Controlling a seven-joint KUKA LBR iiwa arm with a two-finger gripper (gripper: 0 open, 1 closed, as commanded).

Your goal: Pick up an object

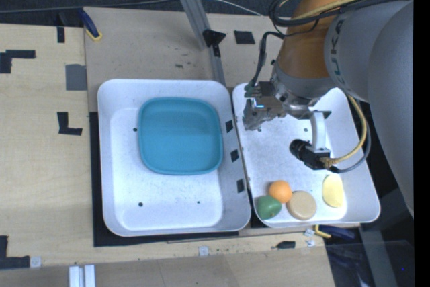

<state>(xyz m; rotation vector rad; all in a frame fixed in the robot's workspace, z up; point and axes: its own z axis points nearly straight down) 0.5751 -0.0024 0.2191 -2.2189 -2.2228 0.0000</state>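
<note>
My gripper (253,119) hangs over the upper left part of the right bin (282,144), pointing down at bare bin floor. Nothing shows between its fingers. Along the bin's near edge lie an orange ball (280,191), a green object (268,207), a tan round object (302,205) and a yellow object (333,191). They sit well below the gripper in the view, apart from it.
The left bin (121,144) holds a blue square plate (180,135). A metal pole (195,10) slants across the bench behind the bins. The arm's grey body and orange band (316,10) cover the right bin's far right side. A black cable fitting (308,154) hangs by the wrist.
</note>
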